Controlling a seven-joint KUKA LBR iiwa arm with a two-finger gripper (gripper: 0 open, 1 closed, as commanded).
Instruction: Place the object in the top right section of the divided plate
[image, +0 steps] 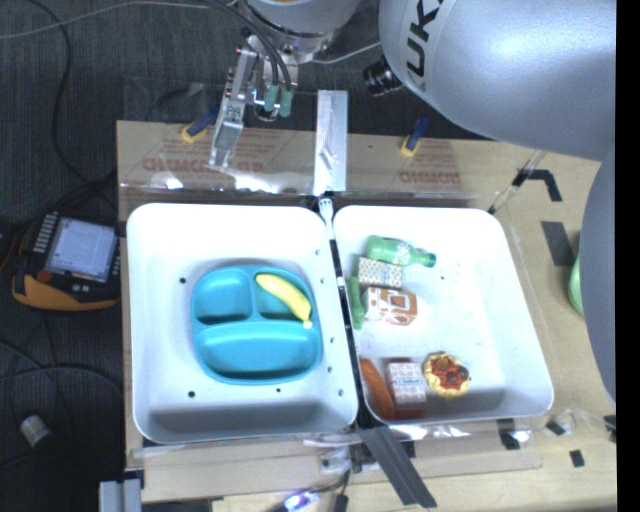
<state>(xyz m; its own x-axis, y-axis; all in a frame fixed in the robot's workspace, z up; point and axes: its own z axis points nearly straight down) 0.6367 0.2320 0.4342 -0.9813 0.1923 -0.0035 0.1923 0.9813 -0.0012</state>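
A handheld device (75, 255) lay on the floor far left, off the bench. Next came the left bin (160, 400) w/ the blue plate (255, 350) in its middle. The banana (284, 296) lay inside the plate's top right section, tilted diagonally, one tip close to the divider. So the task's thing looked already placed.

Above the bin's back edge, well clear of the plate, hung the gripper (228, 140). Its fingers pointed down, seemingly close together w/ nothing between them; hard to be sure at that angle.

Right bin (520, 330) held a green bottle (398, 252), a small checked box (380, 271), a carton (388, 306), a sausage (373, 382), a red-white packet (405, 383) and a mini pizza (447, 373).

Judgement: the step in hand seemed to be the retreat after release. To do it well, go straight up and away, no sideways sweep over the plate, so the banana doesn't get nudged over the ridge into the next compartment. Check it sits fully inside the section before calling it done.
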